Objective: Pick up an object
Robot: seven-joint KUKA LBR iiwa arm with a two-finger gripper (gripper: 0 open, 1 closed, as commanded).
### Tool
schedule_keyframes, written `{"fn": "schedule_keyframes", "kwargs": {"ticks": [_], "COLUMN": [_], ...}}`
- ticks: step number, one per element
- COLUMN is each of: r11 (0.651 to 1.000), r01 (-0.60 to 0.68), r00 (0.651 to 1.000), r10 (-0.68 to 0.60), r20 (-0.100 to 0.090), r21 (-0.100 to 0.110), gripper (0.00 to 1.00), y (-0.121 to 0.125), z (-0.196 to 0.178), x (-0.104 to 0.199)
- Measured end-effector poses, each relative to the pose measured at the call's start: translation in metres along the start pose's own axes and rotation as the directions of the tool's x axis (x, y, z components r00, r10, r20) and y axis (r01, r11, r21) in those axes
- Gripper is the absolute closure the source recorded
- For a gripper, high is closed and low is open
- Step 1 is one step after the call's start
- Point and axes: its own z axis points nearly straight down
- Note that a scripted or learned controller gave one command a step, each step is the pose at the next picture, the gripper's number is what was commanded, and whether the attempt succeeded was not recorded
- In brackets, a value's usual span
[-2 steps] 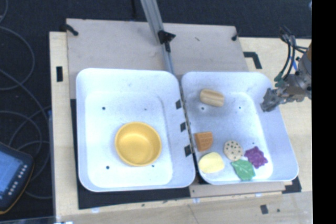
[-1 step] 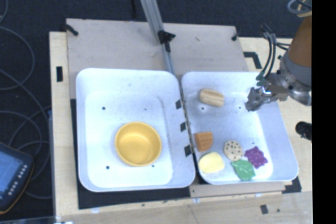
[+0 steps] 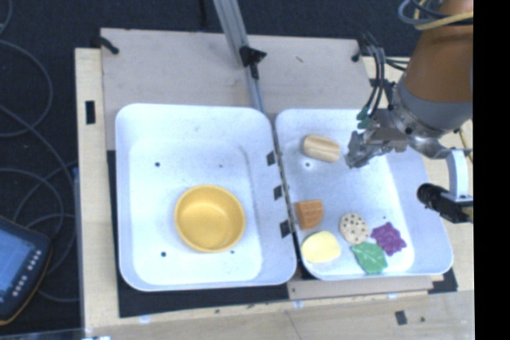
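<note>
In the right bin (image 3: pixel 414 195) lie a tan bread-like roll (image 3: pixel 321 147) near the back, an orange-brown block (image 3: pixel 309 212) at the left wall, a pale yellow lump (image 3: pixel 321 248), a speckled cookie (image 3: pixel 353 228), a purple cluster (image 3: pixel 388 237) and a green piece (image 3: pixel 370 257) along the front. My gripper (image 3: pixel 356 156) hangs over the back of this bin, just right of the roll, with nothing visible between its fingers. The left bin (image 3: pixel 143 171) holds a yellow bowl (image 3: pixel 209 217).
A slanted metal pole (image 3: pixel 231 12) rises behind the bins and meets their shared back corner. The bins stand on a wooden bench (image 3: pixel 183 64). A black fitting (image 3: pixel 441 200) juts over the right bin's right rim. Cables and a tablet (image 3: pixel 20 263) lie on the floor at left.
</note>
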Motion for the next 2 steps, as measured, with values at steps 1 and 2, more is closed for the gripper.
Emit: {"fn": "schedule_keyframes", "kwargs": {"ticks": [1, 2], "r11": [1.0, 1.0], "r01": [0.0, 0.001], "r00": [1.0, 1.0], "r10": [0.0, -0.001], "r20": [0.0, -0.001], "r21": [0.001, 0.001], "gripper": [1.0, 1.0], "y": [-0.009, -0.011], "z": [0.019, 0.02], "x": [0.055, 0.108]}}
